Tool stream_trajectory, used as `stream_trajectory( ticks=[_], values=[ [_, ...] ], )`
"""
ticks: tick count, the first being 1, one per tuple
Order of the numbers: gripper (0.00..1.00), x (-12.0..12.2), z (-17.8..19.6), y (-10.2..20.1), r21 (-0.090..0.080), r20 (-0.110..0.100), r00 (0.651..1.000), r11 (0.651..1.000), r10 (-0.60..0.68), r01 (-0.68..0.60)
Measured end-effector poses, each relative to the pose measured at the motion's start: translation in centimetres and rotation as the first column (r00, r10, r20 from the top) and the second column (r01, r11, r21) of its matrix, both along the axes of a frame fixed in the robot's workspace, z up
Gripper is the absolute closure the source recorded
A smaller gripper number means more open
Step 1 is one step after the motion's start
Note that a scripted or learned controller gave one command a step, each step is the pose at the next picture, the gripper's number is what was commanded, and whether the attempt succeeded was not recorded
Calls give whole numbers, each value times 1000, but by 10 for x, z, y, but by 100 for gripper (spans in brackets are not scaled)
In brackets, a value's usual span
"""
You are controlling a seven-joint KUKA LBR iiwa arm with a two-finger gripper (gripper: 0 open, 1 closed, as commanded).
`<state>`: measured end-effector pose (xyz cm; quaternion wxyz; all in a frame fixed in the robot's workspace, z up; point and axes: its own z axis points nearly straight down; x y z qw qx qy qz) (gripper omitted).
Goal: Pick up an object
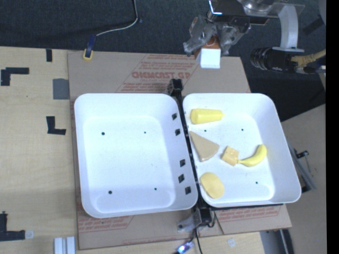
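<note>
A white cube [210,59] hangs at the tips of the claw [211,47], high above the far edge of the table [32,142] and beyond both bins. The block is plain, flat-faced and sharp-cornered, pale against the dark floor and brown cardboard [153,75] below. The claw is closed on the cube, which shows between and just under its fingers [194,41]; most of the block sticks out below them, so the grip looks shallow.

That is the main risk from here, as a judgement: smooth faces held near the top edge could slide out under any jolt, and a drop at this spot would land on cardboard outside the bins, where the cube could bounce away.

Nearer the camera, the right bin [275,126] carries five yellowish items: a pale cylinder [205,116] at the far side, a tan wedge [205,146] by the divider, a small block [230,156] touching a banana [253,156], and an oval piece [212,184] at the near edge. The left bin [87,142] sits just beside it. A white cable [114,28] with a yellow clip [88,53] trails across the far left.
</note>
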<state>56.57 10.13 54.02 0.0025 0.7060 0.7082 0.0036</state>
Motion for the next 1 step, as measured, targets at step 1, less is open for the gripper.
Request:
stream_trajectory(
  ticks=[1],
  values=[
    [100, 55, -6, 53, -2, -6, 1000, 1000, 1, -1]
  ],
)
